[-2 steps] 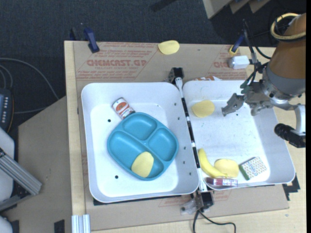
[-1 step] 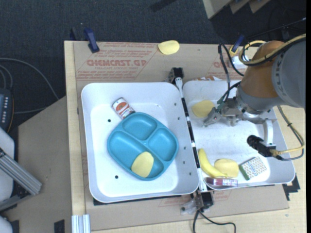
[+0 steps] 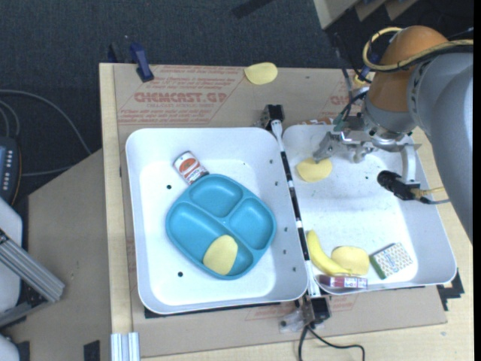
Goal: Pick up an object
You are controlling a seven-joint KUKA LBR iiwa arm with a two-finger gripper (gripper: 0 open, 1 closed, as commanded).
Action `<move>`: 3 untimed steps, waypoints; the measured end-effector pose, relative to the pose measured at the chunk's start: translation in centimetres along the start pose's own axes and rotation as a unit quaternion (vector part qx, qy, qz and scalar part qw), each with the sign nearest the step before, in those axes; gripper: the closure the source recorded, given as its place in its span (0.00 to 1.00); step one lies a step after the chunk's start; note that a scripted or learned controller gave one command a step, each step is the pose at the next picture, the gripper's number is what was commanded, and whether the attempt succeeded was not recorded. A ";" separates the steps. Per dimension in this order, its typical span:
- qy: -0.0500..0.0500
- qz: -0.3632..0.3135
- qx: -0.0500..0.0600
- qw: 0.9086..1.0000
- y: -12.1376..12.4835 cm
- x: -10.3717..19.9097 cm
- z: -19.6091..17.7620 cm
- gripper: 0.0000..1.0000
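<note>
Camera view shows you the gripper (image 3: 336,146) beside a yellow piece (image 3: 313,170), nothing lifted yet; jaw state can't be told.

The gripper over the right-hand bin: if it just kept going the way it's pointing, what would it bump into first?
Probably the pale yellow piece lying just beyond the gripper, at the right bin's far left corner. Depth is hard to judge from above, so it might touch the bin floor beside it instead.

even, bright overhead light — the two white bins (image 3: 225,292) look nearly washed out, with faint soft shadows under their contents. the dark floor (image 3: 60,21) loses detail. the frame is slightly soft and grainy — the small label print is perhaps unreadable.
</note>
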State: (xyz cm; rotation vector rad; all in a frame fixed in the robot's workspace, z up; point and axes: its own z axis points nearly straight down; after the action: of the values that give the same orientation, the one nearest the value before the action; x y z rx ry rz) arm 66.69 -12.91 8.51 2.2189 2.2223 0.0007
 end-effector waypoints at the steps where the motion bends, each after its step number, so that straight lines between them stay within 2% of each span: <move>1: 0.001 0.000 0.001 1.000 -1.9 2.5 0.0 0.00; 2: 0.000 0.000 -0.001 1.000 0.0 2.3 0.0 0.00; 3: 0.000 0.000 0.001 1.000 0.0 3.7 0.0 0.00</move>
State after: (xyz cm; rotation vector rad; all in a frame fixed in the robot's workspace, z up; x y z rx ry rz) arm 66.67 -9.25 8.50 2.2205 2.2227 0.0003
